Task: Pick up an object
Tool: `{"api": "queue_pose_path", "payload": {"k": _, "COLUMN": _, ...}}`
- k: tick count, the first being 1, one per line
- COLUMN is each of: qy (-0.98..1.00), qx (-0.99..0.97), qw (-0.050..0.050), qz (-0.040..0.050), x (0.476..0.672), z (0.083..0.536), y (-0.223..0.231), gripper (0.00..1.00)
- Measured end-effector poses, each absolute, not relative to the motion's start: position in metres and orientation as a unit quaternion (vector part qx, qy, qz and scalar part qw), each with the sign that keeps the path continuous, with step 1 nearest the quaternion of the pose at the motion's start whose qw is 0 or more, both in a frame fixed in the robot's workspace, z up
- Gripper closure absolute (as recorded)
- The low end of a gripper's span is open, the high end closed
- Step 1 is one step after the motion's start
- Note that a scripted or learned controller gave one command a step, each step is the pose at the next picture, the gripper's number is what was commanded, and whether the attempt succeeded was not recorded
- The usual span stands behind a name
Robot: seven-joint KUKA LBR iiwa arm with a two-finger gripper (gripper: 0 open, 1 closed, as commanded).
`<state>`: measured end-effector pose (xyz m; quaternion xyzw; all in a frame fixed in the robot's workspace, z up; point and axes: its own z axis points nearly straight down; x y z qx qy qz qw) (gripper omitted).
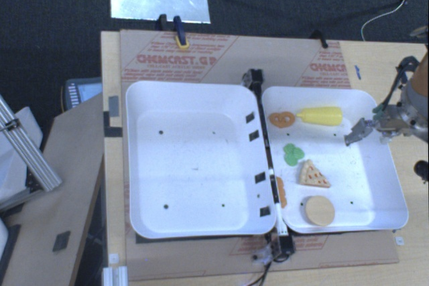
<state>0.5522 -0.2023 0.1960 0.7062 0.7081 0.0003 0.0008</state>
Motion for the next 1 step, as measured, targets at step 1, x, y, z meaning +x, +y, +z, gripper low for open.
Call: {"api": "queue_pose_path", "payload": {"k": 1, "qy": 0.709, "qx": 0.705, "qw": 0.002, "qz": 0.0014, "x": 0.5533, "z": 0.2072, "y": -0.2023, "gripper": 1.00}}
